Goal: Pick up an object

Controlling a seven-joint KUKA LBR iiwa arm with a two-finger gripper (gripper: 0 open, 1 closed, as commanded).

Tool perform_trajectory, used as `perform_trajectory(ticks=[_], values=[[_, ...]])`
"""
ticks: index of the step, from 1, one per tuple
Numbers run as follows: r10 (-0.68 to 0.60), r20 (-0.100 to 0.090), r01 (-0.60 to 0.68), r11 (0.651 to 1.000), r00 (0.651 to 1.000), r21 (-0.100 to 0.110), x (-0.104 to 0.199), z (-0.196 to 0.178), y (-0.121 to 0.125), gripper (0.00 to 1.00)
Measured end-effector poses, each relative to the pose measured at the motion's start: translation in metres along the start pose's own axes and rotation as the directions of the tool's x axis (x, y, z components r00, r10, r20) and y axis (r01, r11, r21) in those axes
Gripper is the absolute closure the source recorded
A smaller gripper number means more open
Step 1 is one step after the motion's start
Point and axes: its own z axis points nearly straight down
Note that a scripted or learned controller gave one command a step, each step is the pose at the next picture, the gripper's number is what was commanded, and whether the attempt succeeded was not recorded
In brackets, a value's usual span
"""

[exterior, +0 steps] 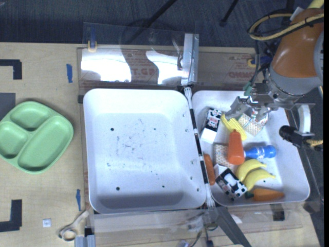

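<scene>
Orange-banded and grey, the arm [295, 55] reached in over the right bin [300, 187], its gripper [252, 109] low at the far end of the pile, just above a checked packet [252, 125] beside a yellow wedge [231, 122]. Whether anything sat between those fingers, I couldn't tell. Nearer lay an orange bottle [235, 147], a blue bottle [260, 152], bananas [254, 173] and a carrot [267, 193], crowded close, likely awkward to single out. Left bin [139, 138] sat alongside, waiting.

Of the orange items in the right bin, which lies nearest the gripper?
The upright orange bottle, just below the gripper. The carrot lies at the bin's bottom edge, beyond the banana.
</scene>
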Motion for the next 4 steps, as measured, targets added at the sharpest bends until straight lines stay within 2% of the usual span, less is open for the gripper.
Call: perform_trajectory(ticks=[1,2,3,4], values=[[-0.039,0.000,0.039,0.999,0.999,-0.001,-0.057,0.057,0.006,0.00],[-0.250,0.003,0.250,0.968,0.968,-0.005,-0.067,0.117,0.025,0.00],[-0.008,0.002,0.008,1.000,1.000,-0.004,-0.007,0.025,-0.007,0.00],[0.014,0.002,-0.014,1.000,1.000,-0.004,-0.028,0.092,0.035,0.00]])
